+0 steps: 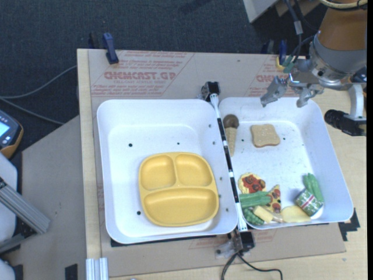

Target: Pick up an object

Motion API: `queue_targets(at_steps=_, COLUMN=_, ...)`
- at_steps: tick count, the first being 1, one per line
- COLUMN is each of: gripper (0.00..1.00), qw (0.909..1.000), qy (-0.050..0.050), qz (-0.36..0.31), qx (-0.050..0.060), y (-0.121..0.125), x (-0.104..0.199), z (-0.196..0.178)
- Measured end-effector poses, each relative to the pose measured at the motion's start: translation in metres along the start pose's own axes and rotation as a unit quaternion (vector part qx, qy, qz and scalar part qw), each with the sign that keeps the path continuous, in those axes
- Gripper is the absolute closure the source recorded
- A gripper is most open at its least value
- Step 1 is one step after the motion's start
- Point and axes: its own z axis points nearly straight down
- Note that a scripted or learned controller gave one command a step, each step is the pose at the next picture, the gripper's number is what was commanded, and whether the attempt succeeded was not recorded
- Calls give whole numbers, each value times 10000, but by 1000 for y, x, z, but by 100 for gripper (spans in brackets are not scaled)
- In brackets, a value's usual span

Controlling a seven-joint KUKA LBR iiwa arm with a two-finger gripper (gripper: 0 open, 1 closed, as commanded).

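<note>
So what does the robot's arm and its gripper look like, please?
The arm is grey with a wide orange band above the wrist. Black cables run beside it. The gripper is grey metal, and its two thin jaws stand spread apart.

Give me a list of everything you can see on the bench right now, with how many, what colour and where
Bins: two, white, side by side on the bench.
Divided plate: one, yellow, in the left bin, toward its near right side.
Toast slice: one, tan, in the right bin near its far wall.
Ice cream cone: one, brown top, along the right bin's left wall.
Pizza slice: one, yellow with red spots, in the right bin's near left area.
Toy food pile: several, green and yellow, in the right bin's near corner.
Clamp: one, blue, at the board's far left corner.
Arm: one, grey and orange, at right.
Hand: one, grey, open above the right bin's far wall, holding nothing.
</note>
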Motion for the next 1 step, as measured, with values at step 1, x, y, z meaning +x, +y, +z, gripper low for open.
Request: queue_targets(at_steps=1, gripper=0, qw=10000, qy=-1, qz=21, qx=39, y=13, x=-48, z=111)
